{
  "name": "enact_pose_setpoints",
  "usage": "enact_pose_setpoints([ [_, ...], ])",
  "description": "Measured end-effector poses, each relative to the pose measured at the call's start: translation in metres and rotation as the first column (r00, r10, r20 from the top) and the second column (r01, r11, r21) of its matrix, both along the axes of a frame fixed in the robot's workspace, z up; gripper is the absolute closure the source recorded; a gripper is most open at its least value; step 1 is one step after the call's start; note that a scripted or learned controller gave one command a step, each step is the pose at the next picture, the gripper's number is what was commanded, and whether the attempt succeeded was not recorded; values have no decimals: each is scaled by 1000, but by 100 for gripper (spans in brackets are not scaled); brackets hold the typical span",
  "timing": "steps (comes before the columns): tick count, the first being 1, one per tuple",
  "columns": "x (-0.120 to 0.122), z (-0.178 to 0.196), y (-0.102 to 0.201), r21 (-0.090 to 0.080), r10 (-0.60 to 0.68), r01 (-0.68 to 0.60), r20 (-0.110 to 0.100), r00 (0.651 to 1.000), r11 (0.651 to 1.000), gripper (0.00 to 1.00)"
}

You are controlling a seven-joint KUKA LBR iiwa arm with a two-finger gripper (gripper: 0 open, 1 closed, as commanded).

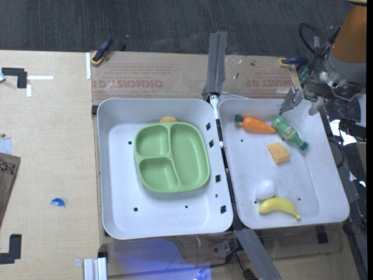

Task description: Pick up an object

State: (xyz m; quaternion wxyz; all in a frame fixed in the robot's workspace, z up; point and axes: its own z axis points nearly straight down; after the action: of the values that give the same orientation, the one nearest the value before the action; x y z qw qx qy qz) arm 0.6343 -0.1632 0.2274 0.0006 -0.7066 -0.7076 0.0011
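Over the right bin's back corner hangs the gripper, fingers look a bit apart w/ nothing between them afaict. Bottle sits just below-left of it, touching the carrot. I'd drop straight down on the bottle's middle, jaws across its width. Bench is pale wood, dark floor behind; tray in the left bin.

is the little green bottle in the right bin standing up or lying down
Lying down. The green bottle rests on its side on the right bin floor, beside the carrot.
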Motion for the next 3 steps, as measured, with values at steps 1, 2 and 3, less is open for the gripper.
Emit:
enact_pose_setpoints([
  [1, 9, -135, 45, -1, 117, -117, 4, 993, 993, 0],
  [2, 21, -138, 55, 0, 58, -58, -10, 998, 998, 0],
  [3, 20, -139, 60, -2, -24, 24, -15, 1000, 1000, 0],
])
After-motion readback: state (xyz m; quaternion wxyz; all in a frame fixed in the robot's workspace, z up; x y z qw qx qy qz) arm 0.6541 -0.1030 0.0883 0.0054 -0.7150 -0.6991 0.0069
